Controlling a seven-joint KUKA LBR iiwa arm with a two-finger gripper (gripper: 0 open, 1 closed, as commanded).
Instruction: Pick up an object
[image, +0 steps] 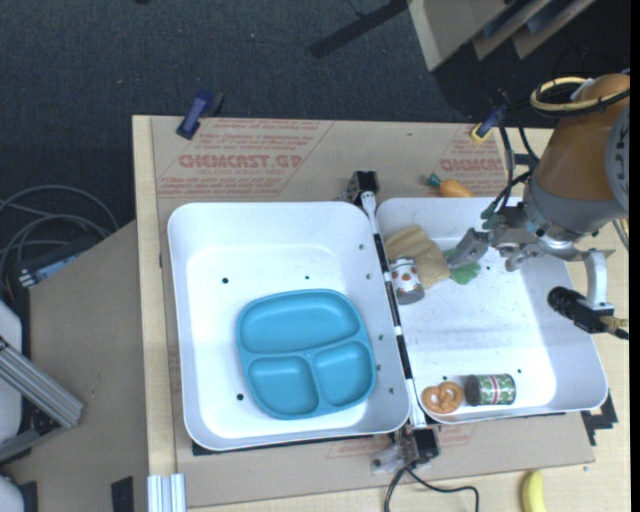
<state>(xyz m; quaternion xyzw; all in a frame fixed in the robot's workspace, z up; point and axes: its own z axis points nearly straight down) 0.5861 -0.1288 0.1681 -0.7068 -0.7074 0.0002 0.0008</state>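
Observation:
In the right bin (520, 345) lie a tan bread-like piece (418, 252), a small brown-and-white can (405, 281), a green object (463, 271), a glazed donut (442, 397) and a dark can with a green label (490, 389). My gripper (492, 256) hangs over the bin's back part, open, with its fingers spread. The left finger (468, 247) has its tip right at the green object. Nothing sits between the fingers.
A blue divided plate (303, 351) lies in the left bin (200, 300). An orange carrot-like item (455, 187) rests on the board behind the right bin. A blue clip (198, 113) and a yellow object (533, 490) lie outside the bins.

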